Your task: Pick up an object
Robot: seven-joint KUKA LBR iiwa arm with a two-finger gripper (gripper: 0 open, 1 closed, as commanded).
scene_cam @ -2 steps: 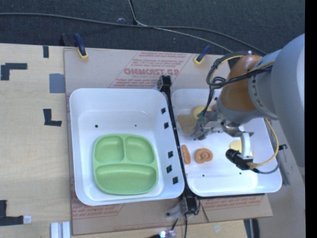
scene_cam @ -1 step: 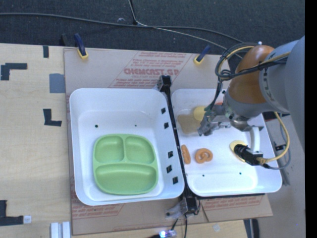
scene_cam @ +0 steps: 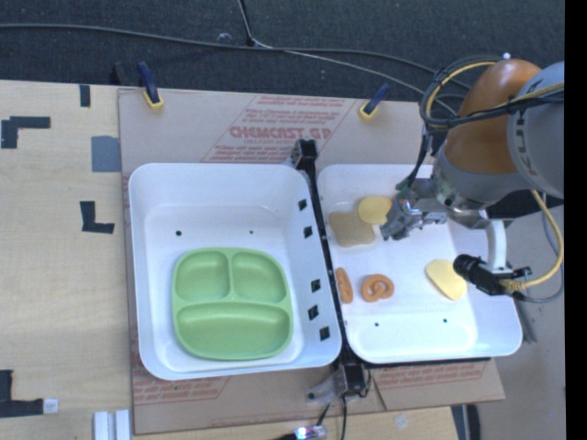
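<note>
The right bin (scene_cam: 413, 337) holds several food toys: a tan bread slice (scene_cam: 352, 228), a yellow round piece (scene_cam: 373, 210) just behind it, an orange pretzel (scene_cam: 376, 288), a small orange-brown piece (scene_cam: 343, 285) by the divider, and a yellow wedge (scene_cam: 446, 280) at the right. My gripper (scene_cam: 398, 220) hangs low over the bin's far part, right beside the yellow round piece and the bread slice. Nothing shows between its fingers.
The left bin (scene_cam: 151, 200) carries a green three-compartment plate (scene_cam: 232, 302). A black divider (scene_cam: 316, 246) runs between the bins. The arm's orange band and cables (scene_cam: 486, 117) loom over the right bin's far right corner. Two clamps (scene_cam: 151, 94) hold the cardboard's back edge.
</note>
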